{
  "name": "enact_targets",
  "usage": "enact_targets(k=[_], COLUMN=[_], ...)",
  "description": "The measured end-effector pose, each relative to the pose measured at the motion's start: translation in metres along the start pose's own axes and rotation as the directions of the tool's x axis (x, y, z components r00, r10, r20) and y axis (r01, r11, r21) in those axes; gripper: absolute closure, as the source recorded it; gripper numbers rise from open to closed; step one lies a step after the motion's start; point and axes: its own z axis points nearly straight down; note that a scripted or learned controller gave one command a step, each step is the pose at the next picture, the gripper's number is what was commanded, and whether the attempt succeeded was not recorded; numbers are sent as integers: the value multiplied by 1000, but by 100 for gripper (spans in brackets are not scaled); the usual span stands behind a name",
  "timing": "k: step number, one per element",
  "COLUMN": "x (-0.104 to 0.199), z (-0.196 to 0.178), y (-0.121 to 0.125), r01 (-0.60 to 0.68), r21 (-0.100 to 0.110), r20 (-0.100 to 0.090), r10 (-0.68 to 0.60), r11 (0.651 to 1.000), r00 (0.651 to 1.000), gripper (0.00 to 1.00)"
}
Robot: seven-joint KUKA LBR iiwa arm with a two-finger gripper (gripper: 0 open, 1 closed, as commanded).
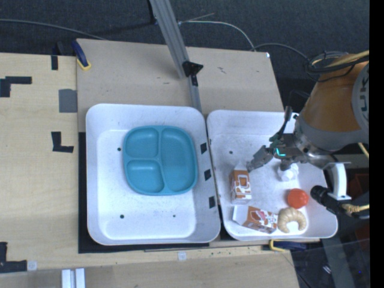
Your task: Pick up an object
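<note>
Blue divided plate [160, 160] lies in left bin [102, 179] — upright.

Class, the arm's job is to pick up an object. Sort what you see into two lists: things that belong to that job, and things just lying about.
Belongs to the job:
- two-finger gripper
- small orange-and-white carton
- red round tomato-like toy
- tan croissant-shaped toy
- brown-and-white flat packet
- small white object
- right white bin

Just lying about:
- teal divided plastic plate
- left white bin
</note>
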Motion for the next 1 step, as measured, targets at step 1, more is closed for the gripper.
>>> enact_targets(k=[1], x=[0], z=[65], y=[-2], r01=[-1], r21=[7], r20=[0], r10=[1], r11=[1000], r00=[1000], gripper=[0])
